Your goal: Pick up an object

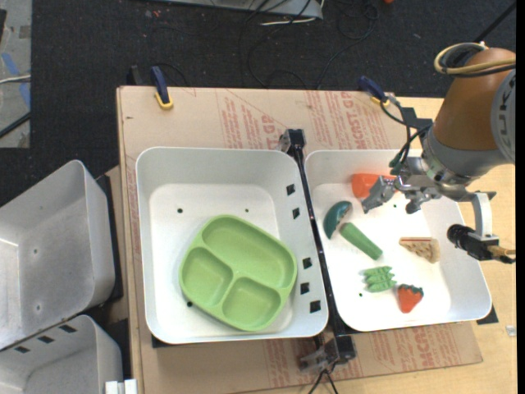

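1. The bench [213, 113], a tan board clamped at its far edge, bears two shallow white bins side by side.
2. The left bin [164, 179] lies toward nine o'clock of the view; the right bin [467, 290] lies toward three o'clock, the two meeting at a dark divider.
3. The arm [476, 117], grey with an orange band, enters from three o'clock and hangs over the right bin's far half.
4. A light green divided plate [238, 271] with three compartments lies tilted in the left bin, toward that bin's six o'clock.
5. The gripper [399, 195] hovers over the right bin at about its eleven o'clock, its fingers spread apart with nothing between them.
6. An orange piece [363, 184] sits just beside the gripper, at its nine o'clock, partly covered by one finger.
7. A dark teal curved piece [335, 217] lies near the bin's left wall, at eight o'clock of the gripper.
8. A green cylinder-like piece [361, 240] lies slantwise just beside the teal one, at its four o'clock.
9. A tan wedge [420, 247] rests toward the bin's three o'clock, apart from the others.
10. A small green bunch [378, 280] lies at six o'clock of the cylinder-like piece.
11. A red strawberry-like toy [409, 298] with a green top sits just beside that bunch, at its four o'clock, near the bin's front wall.
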{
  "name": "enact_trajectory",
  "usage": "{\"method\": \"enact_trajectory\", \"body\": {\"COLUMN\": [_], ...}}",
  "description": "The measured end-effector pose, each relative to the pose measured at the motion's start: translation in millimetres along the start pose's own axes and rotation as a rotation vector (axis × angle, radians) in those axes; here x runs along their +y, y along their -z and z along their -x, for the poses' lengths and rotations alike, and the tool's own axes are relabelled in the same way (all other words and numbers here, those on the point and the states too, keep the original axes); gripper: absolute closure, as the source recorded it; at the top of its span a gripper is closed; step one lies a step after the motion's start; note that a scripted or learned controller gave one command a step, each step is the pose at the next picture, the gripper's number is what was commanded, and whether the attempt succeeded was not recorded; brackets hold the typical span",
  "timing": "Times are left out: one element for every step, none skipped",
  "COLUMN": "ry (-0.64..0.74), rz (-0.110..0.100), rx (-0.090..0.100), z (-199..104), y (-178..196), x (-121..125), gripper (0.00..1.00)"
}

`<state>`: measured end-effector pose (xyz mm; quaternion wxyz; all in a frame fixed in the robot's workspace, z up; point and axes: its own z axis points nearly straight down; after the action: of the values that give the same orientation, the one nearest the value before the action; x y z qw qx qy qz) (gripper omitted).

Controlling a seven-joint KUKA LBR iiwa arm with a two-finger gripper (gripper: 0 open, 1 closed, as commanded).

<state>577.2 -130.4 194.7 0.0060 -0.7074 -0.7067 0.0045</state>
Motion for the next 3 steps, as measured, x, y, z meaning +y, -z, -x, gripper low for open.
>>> {"method": "enact_trajectory", "body": {"ry": [0.003, 0.0, 0.0], "rz": [0.015, 0.011, 0.01], "rx": [-0.002, -0.001, -0.002], "z": [-0.3, -6.5, -7.1], "y": [8.1, -51.4, -105.1], "x": [3.0, -2.1, -2.1], "gripper": [0.0, 0.0, 0.0]}}
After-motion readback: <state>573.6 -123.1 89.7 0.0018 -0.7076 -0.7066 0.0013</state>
